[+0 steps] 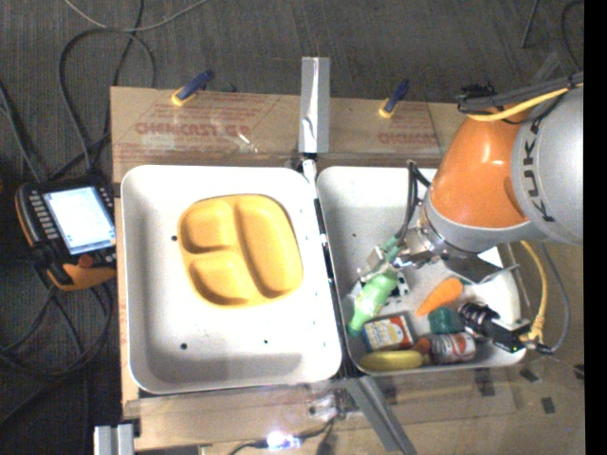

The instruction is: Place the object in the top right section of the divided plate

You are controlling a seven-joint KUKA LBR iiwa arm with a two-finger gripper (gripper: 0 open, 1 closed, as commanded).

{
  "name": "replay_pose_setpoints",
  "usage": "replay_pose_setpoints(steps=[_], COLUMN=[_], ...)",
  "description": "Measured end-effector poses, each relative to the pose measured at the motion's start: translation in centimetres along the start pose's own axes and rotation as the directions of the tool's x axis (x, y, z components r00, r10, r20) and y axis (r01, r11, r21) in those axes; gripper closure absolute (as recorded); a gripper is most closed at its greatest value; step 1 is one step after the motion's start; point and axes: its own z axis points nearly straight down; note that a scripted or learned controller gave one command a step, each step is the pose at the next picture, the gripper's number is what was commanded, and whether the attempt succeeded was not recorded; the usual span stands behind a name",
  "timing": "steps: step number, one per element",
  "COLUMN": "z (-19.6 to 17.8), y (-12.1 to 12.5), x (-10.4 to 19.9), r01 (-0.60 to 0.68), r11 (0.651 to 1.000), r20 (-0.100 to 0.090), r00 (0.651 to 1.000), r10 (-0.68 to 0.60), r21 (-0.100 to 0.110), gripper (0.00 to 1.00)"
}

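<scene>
A yellow divided plate [242,247] lies in the left white bin [152,349], with one long section on its right and two smaller ones on its left. My gripper [396,257] hangs low over the right bin [351,197], at the upper end of a green bottle [372,297] that lies slanted among the toys. The arm's orange band and grey wrist cover the bin's upper right part. I see nothing on the plate.
Along the right bin's front lie an orange carrot [439,297], a small red and white carton [389,332], a yellow banana [392,359], a red can [452,348] and a teal piece [443,321]. A tablet [71,218] sits left of the bench.
</scene>
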Motion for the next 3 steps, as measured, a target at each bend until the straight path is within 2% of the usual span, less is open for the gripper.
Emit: replay_pose_setpoints(steps=[1,2,3], z=[1.4,-19.0,-21.6], y=[1.4,8.3,1.6], x=[8.9,1.5,5.6], r01=[0.287,-0.004,0.272], r11=[0.958,0.999,0.962], r20=[-0.029,-0.015,-0.024], r00=[0.958,1.000,0.962], r10=[-0.286,0.005,-0.272], r21=[0.028,0.033,0.026], gripper=[1.00,1.00,1.00])
